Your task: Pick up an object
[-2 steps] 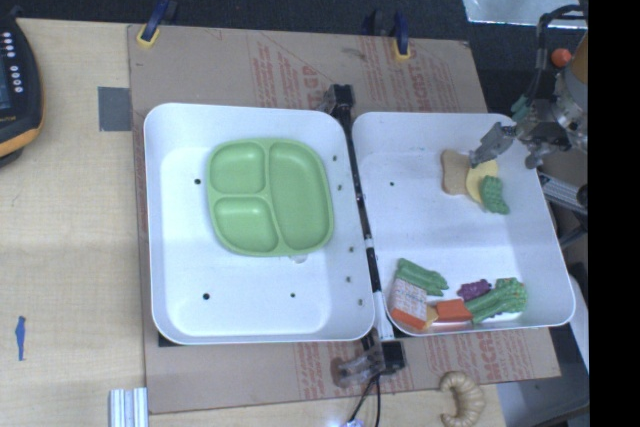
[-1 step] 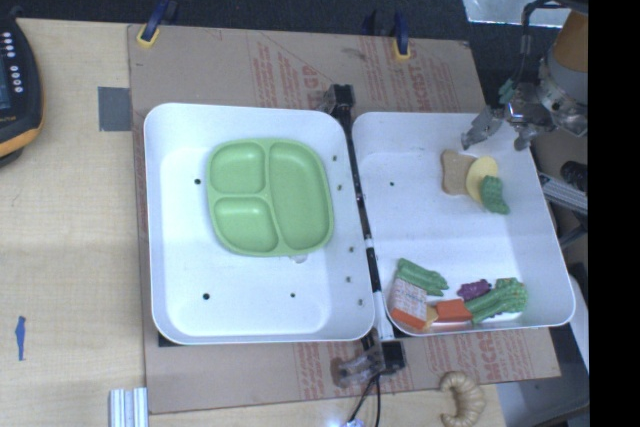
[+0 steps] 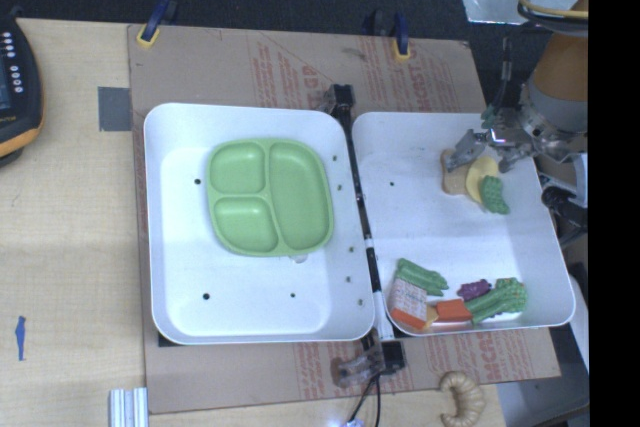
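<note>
Hovering over the right bin (image 3: 420, 215), the metal hand (image 3: 487, 147) splays above lumpy food toys (image 3: 480, 180).

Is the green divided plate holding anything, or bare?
Bare. The green plate lies flat in the left bin, and all three compartments show plain green. The toy food sits piled in the right bin.

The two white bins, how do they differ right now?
The left white bin holds one green divided plate; the right white bin holds small toy foods piled at its near edge. The gripper reaches into the right bin, not the left. Both are shallow with rounded corners.
</note>
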Controlling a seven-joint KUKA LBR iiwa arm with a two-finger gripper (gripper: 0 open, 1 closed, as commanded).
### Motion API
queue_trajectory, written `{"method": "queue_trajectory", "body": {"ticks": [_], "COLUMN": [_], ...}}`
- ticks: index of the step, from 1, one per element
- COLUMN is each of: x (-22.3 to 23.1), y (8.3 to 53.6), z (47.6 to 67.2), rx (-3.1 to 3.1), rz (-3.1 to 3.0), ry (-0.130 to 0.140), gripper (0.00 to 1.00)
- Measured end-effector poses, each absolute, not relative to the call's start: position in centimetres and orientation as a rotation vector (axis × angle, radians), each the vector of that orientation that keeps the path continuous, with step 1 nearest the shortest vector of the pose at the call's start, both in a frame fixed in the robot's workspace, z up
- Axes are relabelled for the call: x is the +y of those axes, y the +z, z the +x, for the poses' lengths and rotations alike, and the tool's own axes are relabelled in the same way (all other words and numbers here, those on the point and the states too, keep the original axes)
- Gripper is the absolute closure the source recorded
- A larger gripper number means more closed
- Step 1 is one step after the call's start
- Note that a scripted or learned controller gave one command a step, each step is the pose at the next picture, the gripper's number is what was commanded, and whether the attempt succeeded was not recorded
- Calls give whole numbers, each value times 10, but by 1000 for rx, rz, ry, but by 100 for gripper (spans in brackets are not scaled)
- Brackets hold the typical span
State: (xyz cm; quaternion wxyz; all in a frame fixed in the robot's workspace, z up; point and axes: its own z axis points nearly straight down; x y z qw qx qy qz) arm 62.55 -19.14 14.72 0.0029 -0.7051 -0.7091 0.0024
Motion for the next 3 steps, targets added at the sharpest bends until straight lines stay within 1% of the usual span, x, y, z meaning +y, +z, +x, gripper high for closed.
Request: {"method": "queue_trajectory", "body": {"ticks": [1,2,3], "x": [-187,-202,-163], "y": [132,136,251], "z": [607,659,658], "rx": [-2222,-2232,-2236], "rz": [-2214,-2217,-2218], "ry": [8,-1,-9], "gripper": [0,0,0]}}
